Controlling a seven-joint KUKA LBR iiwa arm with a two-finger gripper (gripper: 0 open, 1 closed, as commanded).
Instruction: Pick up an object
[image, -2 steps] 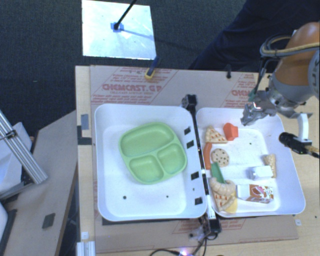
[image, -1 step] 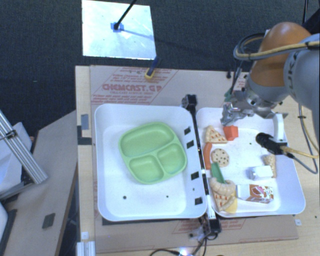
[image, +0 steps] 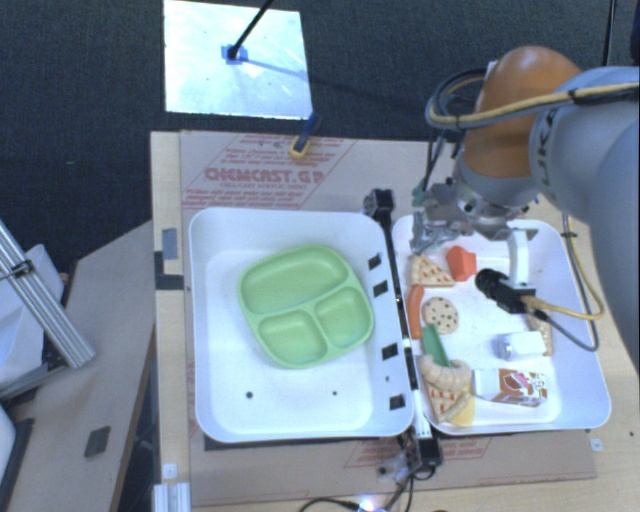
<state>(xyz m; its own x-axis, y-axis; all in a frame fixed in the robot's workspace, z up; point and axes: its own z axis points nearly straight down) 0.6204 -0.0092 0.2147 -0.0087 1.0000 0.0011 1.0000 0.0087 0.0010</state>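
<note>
The gripper (image: 432, 232) was poised over the right bin (image: 585, 385), at twelve o'clock from the pizza slice (image: 430, 271) and ten o'clock from the orange block (image: 461, 263); its finger opening could not be determined

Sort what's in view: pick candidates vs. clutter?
Job:
- gripper, low at the right bin's far end
- orange block
- pizza slice
- cookie
- shrimp
- carton
- white cylinder

Lying about:
- green tray in left bin
- cardboard sheet
</note>
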